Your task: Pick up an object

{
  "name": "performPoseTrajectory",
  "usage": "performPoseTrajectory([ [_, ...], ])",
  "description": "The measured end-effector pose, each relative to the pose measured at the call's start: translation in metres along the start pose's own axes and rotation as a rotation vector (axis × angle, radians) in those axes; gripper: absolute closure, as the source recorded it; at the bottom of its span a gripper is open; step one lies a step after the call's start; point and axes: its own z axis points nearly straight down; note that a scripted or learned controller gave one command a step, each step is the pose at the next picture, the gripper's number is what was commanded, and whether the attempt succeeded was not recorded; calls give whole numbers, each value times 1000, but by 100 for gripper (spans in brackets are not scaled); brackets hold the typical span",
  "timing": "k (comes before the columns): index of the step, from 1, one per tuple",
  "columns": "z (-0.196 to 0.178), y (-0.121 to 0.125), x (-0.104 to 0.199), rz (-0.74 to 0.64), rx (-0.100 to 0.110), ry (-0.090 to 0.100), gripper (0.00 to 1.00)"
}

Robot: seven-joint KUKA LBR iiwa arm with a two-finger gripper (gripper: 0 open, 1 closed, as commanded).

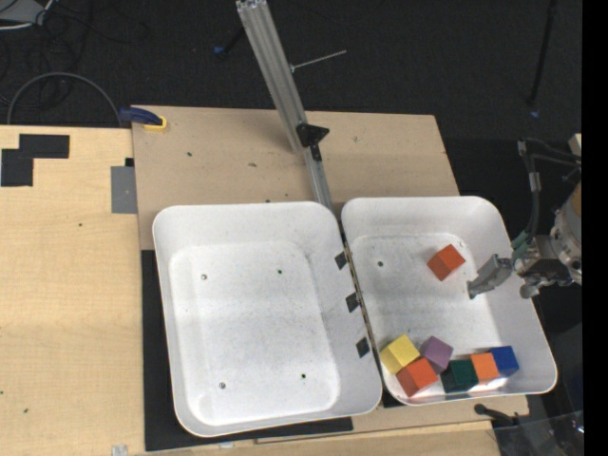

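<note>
Overhead, wooden bench, white bins, dark floor

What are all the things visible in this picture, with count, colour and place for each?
bins: 2, white, side by side on the bench; left bin, right bin
orange cube: 1, alone in the upper part of the right bin
cube cluster: 6, near edge of the right bin: yellow cube, purple cube, red cube, green cube, second orange cube, blue cube
metal rail: 1, grey, slanting behind the bins
clamp: 1, blue and yellow, far left bench corner
gripper: 1, grey, over the right bin's right side, beside the lone orange cube
</note>
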Motion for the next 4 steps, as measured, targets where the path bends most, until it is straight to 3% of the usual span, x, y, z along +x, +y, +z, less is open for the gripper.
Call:
performPoseTrajectory([
  [1, 0, 0, 0, 1, 0, 0, 0],
  [2, -9, 0, 0, 2, 0, 0, 100],
  [3, 13, 30, 81, -18, 5, 4, 100],
  [4, -38, 68, 87, -12, -5, -1, 100],
])
